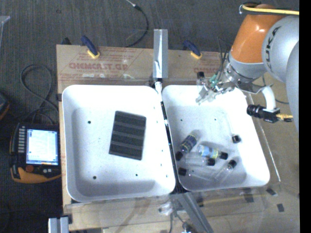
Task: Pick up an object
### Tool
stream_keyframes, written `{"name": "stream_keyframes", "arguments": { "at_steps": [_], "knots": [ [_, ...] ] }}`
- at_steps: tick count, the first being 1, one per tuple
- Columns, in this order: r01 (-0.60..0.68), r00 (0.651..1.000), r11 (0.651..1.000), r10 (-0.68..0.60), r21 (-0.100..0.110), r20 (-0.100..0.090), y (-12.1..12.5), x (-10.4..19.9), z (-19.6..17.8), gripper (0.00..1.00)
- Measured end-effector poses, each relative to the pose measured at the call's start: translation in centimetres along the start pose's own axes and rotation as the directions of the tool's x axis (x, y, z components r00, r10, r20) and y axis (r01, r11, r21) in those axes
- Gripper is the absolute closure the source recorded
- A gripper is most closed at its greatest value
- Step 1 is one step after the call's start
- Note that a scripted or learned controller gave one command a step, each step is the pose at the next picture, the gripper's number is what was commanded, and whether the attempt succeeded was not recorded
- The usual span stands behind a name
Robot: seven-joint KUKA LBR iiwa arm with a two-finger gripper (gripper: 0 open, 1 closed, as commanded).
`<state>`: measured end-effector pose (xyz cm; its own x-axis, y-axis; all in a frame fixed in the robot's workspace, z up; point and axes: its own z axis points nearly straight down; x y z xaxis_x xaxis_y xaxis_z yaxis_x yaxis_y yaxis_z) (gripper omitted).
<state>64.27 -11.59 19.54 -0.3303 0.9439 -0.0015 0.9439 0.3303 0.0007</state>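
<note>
My gripper [205, 94] hangs over the far edge of the right bin [252, 130], near its back wall, with nothing between its fingers. Several small clear bottles with black caps [206, 157] lie clustered in the front half of that bin, well in front of the gripper. One darker bottle [188, 142] lies at the cluster's left. A small black cap [236, 139] sits apart to the right. In the left bin [77, 130] a flat black ribbed pad [128, 135] lies near the middle.
A metal post [160, 57] stands at the back between the two bins. Blue and yellow clamps [89, 46] hold the brown board behind them. A pendant with a lit screen [36, 152] lies on the floor at left. A black fitting [260, 112] juts from the arm.
</note>
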Motion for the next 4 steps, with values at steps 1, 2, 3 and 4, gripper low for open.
{"name": "stream_keyframes", "arguments": {
  "at_steps": [1,2,3,4],
  "knots": [
    [-0.109,0.994,0.994,0.109,0.002,0.000,5.1,6.9,-0.4,1.00],
    [-0.279,0.960,0.960,0.279,0.003,0.002,3.3,1.8,-4.8,1.00],
    [-0.279,0.960,0.960,0.279,0.003,0.003,3.3,1.8,-4.8,0.00],
    [-0.196,0.981,0.981,0.196,0.002,0.000,-0.9,1.1,9.8,0.00]
  ]
}}
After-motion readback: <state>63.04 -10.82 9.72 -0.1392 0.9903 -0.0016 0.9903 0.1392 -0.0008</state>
